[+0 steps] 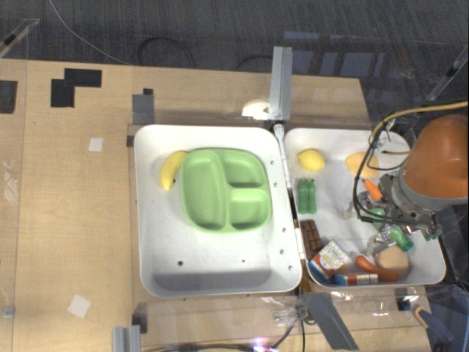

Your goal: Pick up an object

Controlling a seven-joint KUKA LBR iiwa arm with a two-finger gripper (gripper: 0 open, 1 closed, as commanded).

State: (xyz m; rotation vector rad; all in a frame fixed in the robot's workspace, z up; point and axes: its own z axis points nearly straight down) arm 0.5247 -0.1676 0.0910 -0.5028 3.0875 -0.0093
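1. The arm (437,169) enters from the right, its orange band over the right bin (330,147).
2. The gripper (388,235) points down into that bin's near right corner; finger state cannot be determined.
3. Just beside it lie a tan rounded object (393,259) and a red object (366,263).
4. The left bin (157,218) holds a green divided tray (222,188) and a banana (171,169).

Banana (171,170) half under green tray (223,189); arm (440,160) cut by edge.
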